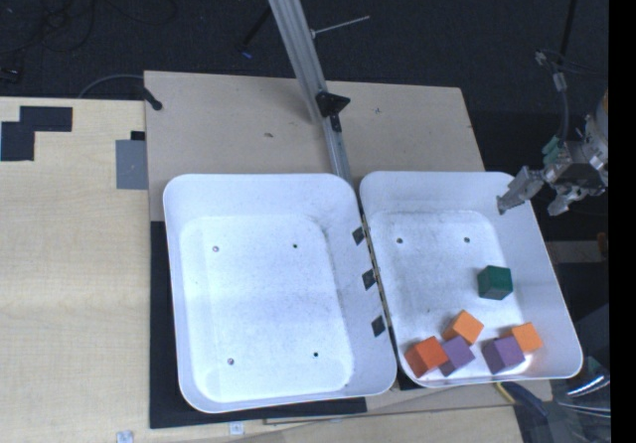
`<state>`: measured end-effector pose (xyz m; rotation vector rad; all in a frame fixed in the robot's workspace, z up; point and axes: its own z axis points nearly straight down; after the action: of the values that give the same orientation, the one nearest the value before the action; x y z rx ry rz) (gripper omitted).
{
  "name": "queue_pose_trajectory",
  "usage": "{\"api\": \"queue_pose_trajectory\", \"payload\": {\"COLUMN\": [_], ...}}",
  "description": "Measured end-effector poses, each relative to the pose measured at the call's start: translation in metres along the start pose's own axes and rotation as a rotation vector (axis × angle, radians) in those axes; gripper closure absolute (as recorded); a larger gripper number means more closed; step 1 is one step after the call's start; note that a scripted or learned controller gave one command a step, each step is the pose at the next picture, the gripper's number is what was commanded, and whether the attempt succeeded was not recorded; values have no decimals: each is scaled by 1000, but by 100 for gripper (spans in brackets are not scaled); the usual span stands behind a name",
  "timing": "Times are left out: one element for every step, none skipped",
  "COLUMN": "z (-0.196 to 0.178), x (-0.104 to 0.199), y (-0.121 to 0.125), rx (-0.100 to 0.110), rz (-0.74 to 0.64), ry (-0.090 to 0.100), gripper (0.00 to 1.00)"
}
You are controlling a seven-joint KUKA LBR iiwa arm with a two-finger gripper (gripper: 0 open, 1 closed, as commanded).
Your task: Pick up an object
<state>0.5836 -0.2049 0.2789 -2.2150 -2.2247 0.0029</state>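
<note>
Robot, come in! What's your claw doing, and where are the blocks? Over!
Gripper open, holding nothing, over right bin's far right rim. Green block alone mid-bin; orange and purple blocks clustered at near edge. Nothing in the way.

1 green cube [495, 281], white bins [199, 195]

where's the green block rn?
Green block sits alone in the right bin, toward its right side, above the orange and purple blocks clustered along the near edge.

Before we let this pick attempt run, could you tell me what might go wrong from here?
1. The orange and purple blocks cluster tightly near the right bin's front rim, so a grasp may catch two or wedge against the wall.
2. The end effector sits at the bin's far rim and could clip it when descending.
3. The green block stands alone, the safer target.
</note>
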Motion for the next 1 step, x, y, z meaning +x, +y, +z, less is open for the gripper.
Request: {"api": "queue_pose_trajectory", "payload": {"z": [136], "x": [-4], "y": [-28], "rx": [8], "rz": [6], "ry": [3], "gripper": [0]}}
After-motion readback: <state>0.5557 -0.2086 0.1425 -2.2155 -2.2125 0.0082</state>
